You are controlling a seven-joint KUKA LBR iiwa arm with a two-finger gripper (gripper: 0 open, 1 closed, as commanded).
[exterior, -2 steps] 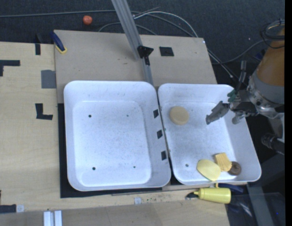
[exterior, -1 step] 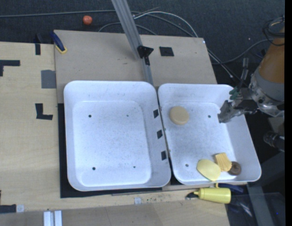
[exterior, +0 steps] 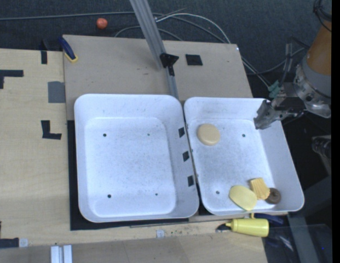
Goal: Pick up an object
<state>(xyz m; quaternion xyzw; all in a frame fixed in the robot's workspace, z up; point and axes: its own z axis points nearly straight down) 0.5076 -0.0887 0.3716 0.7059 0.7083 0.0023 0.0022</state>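
A single camera is fixed above the surface (exterior: 126, 64) and looks down on it at a slant. It stands far enough off that both white bins fit whole in the frame: the left bin (exterior: 82, 163) near the middle and the right bin (exterior: 279, 152) beside it. The far edge of the surface and a strip of dark floor (exterior: 213, 4) lie along the top. The arm (exterior: 323, 59) comes in from the right edge, cut off by the frame.
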